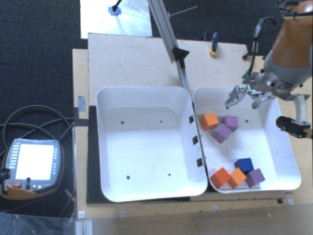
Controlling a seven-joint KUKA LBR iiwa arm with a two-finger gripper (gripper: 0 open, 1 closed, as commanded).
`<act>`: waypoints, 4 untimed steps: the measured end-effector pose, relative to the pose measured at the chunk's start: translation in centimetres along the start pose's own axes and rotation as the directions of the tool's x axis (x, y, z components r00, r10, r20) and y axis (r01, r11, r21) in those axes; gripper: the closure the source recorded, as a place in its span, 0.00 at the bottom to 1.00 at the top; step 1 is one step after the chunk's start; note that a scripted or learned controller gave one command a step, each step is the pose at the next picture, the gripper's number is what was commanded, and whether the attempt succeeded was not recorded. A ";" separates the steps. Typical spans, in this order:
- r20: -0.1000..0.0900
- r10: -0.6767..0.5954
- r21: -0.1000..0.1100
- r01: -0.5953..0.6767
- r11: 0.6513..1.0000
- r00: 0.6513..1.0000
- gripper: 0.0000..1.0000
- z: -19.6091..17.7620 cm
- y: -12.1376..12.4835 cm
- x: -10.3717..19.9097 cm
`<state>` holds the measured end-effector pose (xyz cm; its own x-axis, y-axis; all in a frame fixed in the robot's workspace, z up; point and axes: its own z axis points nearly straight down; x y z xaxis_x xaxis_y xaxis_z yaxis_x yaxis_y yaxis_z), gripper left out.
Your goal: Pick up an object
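The right bin (pixel 286 153) holds several small cubes. An orange cube (pixel 210 121) and two purple cubes (pixel 231 122) (pixel 221 132) sit near its back left. At its front lie a blue cube (pixel 244 165), two orange cubes (pixel 221 177) (pixel 237 177) and a purple cube (pixel 255 177). My gripper (pixel 245 100) hangs over the bin's back edge, above and to the right of the back group of cubes. It is open, with nothing between its fingers.
The left bin (pixel 146 146) adjoins the right one along a shared wall. A slanted metal pole (pixel 166 28) crosses the back of the bench. A yellow clamp (pixel 213 50) sits on the board's far edge. A teach pendant (pixel 32 168) lies at the far left.
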<state>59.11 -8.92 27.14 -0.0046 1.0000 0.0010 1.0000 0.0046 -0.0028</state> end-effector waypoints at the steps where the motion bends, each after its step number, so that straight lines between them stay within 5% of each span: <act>1: 0.001 0.001 -0.004 -0.001 1.000 1.000 0.00 -0.2 0.1 0.0; 4: 0.000 0.002 -0.001 -0.002 1.000 1.000 0.00 14.4 -1.0 0.6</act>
<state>58.07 -8.33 12.75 -0.0026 1.0000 0.0005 1.0000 0.0026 -0.0023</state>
